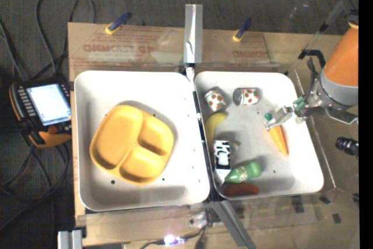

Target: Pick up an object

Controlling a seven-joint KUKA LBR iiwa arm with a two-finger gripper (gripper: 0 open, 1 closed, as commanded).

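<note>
The left bin [81, 125] holds a yellow divided tray [133, 143]. In the right bin [303, 178], a toy carrot [279, 139] lies just below the gripper [278, 118]; whether its fingers are open or closed, I cannot tell.

An orange carrot [280, 139] with a green top lies flat at three o'clock in the right bin [303, 178], tip pointing toward five.
</note>
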